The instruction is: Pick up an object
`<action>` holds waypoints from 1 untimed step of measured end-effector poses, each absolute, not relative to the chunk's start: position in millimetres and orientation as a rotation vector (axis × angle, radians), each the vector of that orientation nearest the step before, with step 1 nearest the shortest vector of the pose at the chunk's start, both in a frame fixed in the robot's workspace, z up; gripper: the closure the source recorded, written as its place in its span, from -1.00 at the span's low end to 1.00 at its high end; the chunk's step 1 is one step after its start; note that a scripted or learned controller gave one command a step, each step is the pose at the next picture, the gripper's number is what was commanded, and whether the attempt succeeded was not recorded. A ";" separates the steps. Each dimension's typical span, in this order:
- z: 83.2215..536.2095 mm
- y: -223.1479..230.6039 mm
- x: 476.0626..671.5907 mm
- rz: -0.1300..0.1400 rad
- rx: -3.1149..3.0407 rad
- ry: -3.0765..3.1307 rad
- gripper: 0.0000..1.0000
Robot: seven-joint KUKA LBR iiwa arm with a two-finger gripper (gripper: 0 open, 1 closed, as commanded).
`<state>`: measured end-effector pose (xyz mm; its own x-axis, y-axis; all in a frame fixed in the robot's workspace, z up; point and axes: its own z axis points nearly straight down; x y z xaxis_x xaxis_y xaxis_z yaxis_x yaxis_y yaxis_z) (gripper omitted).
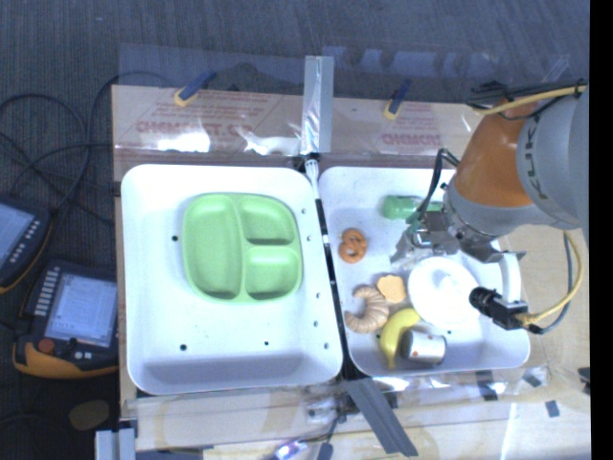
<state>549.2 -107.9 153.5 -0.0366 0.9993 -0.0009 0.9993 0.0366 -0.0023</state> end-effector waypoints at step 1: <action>153.4 -107.7 549.1 0.003 -2.179 -2.261 -1.00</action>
